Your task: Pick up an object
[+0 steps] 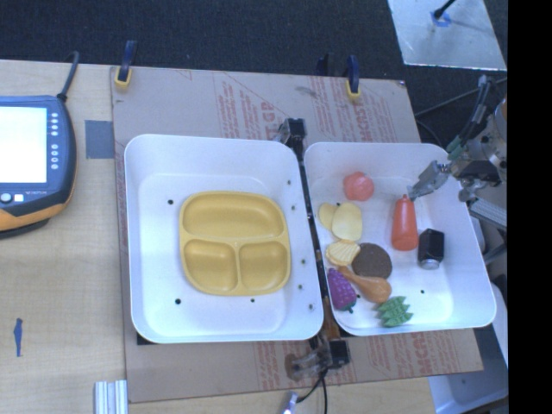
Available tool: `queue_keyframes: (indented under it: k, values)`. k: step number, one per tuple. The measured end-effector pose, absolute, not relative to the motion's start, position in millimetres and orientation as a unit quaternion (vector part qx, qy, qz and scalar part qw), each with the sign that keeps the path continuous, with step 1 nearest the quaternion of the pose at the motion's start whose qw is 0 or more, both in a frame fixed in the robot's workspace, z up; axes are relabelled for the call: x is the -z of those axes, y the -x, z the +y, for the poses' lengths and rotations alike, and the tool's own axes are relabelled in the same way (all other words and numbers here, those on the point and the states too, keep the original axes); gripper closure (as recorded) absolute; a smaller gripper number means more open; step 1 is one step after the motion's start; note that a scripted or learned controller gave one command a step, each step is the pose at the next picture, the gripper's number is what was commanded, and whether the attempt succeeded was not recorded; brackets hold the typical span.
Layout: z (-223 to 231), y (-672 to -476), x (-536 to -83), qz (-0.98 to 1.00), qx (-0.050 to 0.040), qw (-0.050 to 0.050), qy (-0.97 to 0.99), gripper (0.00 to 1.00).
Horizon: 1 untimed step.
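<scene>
The right bin [470, 231] holds several toy foods: a red ball-like piece [358, 185], an orange-red bottle [404, 222], a small black can [430, 247], yellow chips [347, 222], a brown patty [372, 260], purple grapes [341, 289], an orange drumstick [371, 286] and a green leafy piece [394, 311]. My gripper [427, 182] reaches in from the right edge, above the bin's upper right part. Its tip hangs just up and right of the bottle, and nothing shows in its grasp.
The left bin [147, 231] holds a yellow divided tray [235, 240]. A teach pendant [30, 158] lies at the far left of the bench. Clamps [352, 74] stand at the board's back edge, and a black clip [295, 130] sits between the bins.
</scene>
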<state>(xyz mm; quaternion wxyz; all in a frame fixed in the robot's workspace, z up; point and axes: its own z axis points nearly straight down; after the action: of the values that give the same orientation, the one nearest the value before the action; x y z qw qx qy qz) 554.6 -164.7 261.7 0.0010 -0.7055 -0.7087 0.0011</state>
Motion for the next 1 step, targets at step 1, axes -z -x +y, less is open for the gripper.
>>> queue_keyframes:
  k: [1]
  values:
    - [-170.7,-583.8,-158.2,-0.709,-0.0022,0.002,0.705,0.0]
